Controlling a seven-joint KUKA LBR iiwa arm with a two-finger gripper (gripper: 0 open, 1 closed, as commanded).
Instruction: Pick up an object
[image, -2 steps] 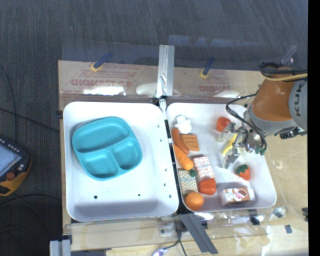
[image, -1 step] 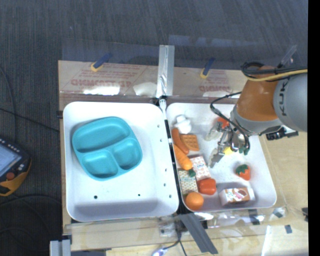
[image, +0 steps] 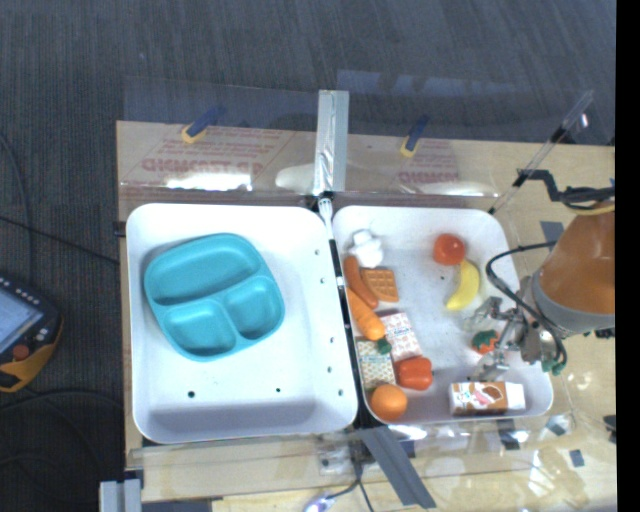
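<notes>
**Mira:** White plastic bins sit side by side on the bench. The left bin (image: 150, 400) has one turquoise divided tray (image: 212, 293). The right bin (image: 500, 232) has all the toy food, so the object to pick must come from there.

**Jonas:** Where is the gripper (image: 505, 338)?

**Mira:** It is low over the right side of the right bin, below the orange band of the arm (image: 585, 270). Cables and metal parts cover it, so whether it is wide, narrow or holding something cannot be told.

**Jonas:** What is near it?

**Mira:** A small red and green item (image: 486, 341) is just beside it, blurred. The banana (image: 462, 286) is a little above, the tomato (image: 450, 248) further up, and the juice carton (image: 487, 397) lies flat near the front wall.

**Jonas:** How does the arm do this step well?

**Mira:** Probably it should choose a piece standing apart, like the banana, and close across its narrow side. The crowded column by the divider, with the carrot (image: 365, 313), waffle (image: 380, 285) and orange (image: 389, 402), is risky.

**Jonas:** Any writing?

**Mira:** Red mirrored print shows on the cardboard (image: 205, 160) behind the bins, not readable. The carton's label is also too small.
</notes>
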